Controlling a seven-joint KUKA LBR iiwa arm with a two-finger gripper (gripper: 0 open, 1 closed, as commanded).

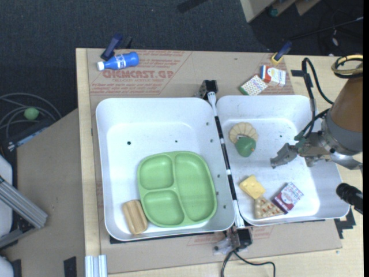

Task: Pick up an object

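Right bin (300,111) as landmark: the green pepper (245,146) sits near its left wall, touching a ridged tan shell (242,132); yellow cheese wedge (252,186), waffle piece (265,208) and red packet (287,197) crowd the near rim, leaving the middle floor bare. The gripper (282,156) reaches in from the bin's right side over that bare floor, holding nothing; whether its claw is spread cannot be told.

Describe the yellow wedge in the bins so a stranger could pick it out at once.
Look at the right bin, the one the arm reaches into. Along its near-left part, beside the divider, lies the yellow cheese wedge. It is plain solid yellow, unlike the lattice-patterned waffle piece just below it.
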